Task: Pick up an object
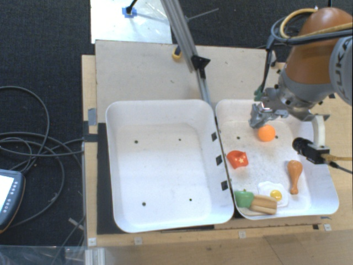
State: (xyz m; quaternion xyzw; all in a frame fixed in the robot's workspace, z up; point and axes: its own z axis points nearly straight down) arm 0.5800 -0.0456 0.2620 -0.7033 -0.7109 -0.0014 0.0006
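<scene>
The worktop (138,70) carries two shallow white bins side by side. The left bin (165,164) has a bare floor. The right bin (314,200) holds everything loose, and the arm (320,54) leans in over its far end from the right.

The hand (260,116) hangs low at the far side of the right bin, just beside an orange ball (267,133) and a little up and left of it. Whether it is spread or closed I cannot tell from this angle, and nothing shows held in it.

The ball looks the likeliest thing to take. It is probably light hollow plastic, stiff and smooth, so it may roll or squirt out under an off-centre pinch. Closing across its widest part, straight down from above, seems safest.

There is open floor all round the ball. The bin's far wall lies near behind it, so a descent should stay clear of that rim.

Well apart, toward the near end:
- a drumstick (295,175) by the right wall
- a fried egg (274,192)
- a bread stick (263,204) touching a green vegetable (243,197), close to the near rim
- a red pepper piece (237,159) near the dividing wall

These crowded pieces would be harder to take cleanly.
</scene>
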